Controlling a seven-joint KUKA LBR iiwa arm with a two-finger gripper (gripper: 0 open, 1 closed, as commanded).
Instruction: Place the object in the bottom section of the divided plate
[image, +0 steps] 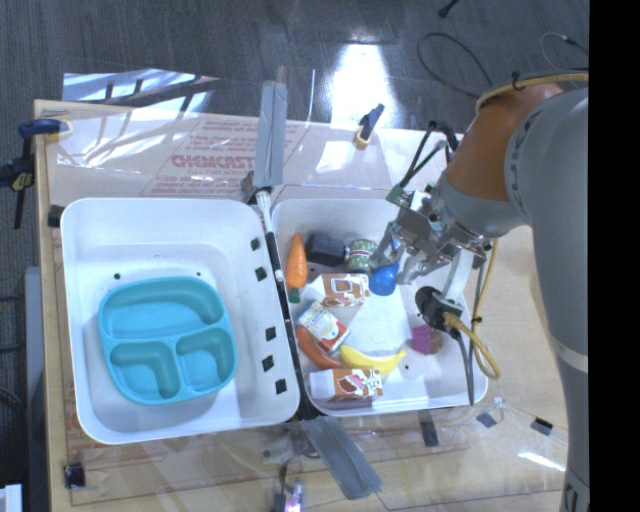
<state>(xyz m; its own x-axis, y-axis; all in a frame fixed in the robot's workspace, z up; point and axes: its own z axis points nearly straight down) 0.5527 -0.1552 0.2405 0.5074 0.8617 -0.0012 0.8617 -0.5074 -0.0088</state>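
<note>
Gripper over the crowded right bin

Gripper hangs low over the right bin, close to a blue ball. How wide it is open is hard to tell. Nearby lie a banana, a carrot and small boxes, partly covering each other. The blue plate sits in the left bin.
</note>
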